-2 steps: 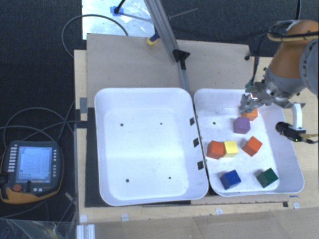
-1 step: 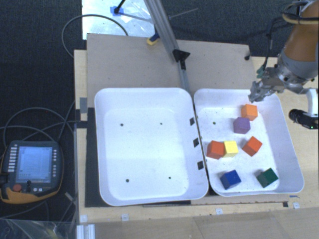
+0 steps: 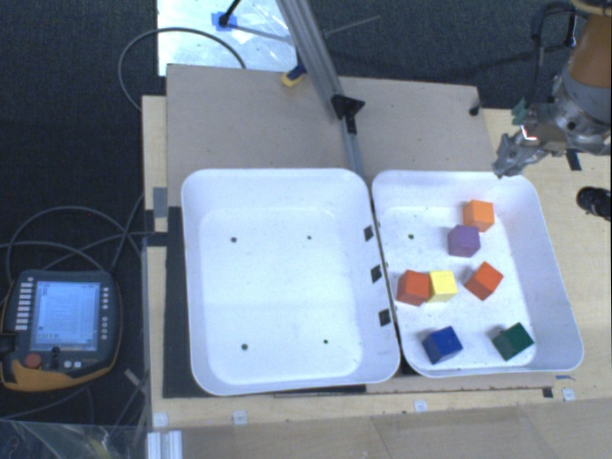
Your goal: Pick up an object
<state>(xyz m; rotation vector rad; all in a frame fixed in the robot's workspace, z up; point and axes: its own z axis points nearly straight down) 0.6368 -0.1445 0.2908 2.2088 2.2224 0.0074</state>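
The right bin [image 3: 535, 199] holds several small blocks: an orange one [image 3: 479, 214] at the back, a purple one [image 3: 464, 241] below it, a red-orange one [image 3: 414, 287] touching a yellow one [image 3: 443, 284], another orange one [image 3: 484, 280], a blue one [image 3: 443, 343] and a dark green one [image 3: 513, 340] near the front. My gripper [image 3: 509, 157] hangs over the right bin's back rim, up and to the right of the orange block, touching no block. Nothing sits between its fingertips.
The left bin [image 3: 206, 256] stands beside the right one. A slanted metal pole [image 3: 311, 41] crosses the cardboard behind the bins. A teach pendant [image 3: 62, 325] with cables lies left of the bench.
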